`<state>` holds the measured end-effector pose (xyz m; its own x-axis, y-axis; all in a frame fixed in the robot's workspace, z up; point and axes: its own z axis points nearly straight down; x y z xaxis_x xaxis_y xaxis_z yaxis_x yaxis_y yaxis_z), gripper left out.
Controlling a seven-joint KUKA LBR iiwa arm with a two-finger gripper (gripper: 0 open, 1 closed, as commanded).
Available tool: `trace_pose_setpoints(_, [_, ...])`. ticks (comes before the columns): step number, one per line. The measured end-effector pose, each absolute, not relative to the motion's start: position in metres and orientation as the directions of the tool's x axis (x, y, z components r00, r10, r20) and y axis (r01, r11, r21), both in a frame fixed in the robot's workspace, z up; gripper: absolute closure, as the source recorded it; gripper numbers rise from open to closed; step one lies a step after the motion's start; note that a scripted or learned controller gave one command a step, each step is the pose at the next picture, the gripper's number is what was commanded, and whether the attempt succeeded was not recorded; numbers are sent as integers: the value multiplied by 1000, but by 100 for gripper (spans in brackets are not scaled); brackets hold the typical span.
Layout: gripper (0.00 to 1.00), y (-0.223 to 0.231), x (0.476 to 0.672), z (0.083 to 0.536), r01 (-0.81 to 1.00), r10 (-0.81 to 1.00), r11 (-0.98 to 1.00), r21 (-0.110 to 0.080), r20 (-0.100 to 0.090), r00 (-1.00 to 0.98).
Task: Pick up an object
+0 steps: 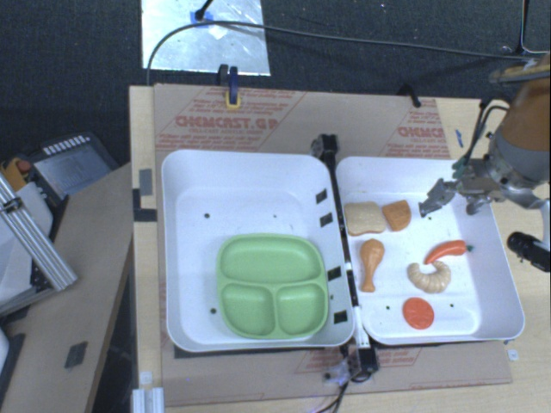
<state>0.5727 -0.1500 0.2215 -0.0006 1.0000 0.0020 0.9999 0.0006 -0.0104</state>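
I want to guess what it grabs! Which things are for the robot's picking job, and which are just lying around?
For the job: tool, bread slice, orange chunk, drumstick, red chili, shrimp, red disc.

Lying about: green divided plate, yellow clamp, foil sheet.

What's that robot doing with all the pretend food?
A grey and orange robot arm reaches in from the right, and its gripper hangs over the right bin. It is meant to pick something up. Below it lie toy foods: a bread slice, an orange chunk, a chicken drumstick, a red pepper, a shrimp and a red round piece. A green divided plate sits in the left bin.
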Motion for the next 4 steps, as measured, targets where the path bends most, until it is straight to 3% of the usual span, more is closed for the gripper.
trace_pose_setpoints(1, [0,-150,575,228,1000,1000,3,1,0,-3])
trace_pose_setpoints(3, [0,-144,572,103,1000,1000,2,-4,2,-2])
trace_pose_setpoints(4, [0,-143,572,84,1000,1000,2,-1,1,-2])
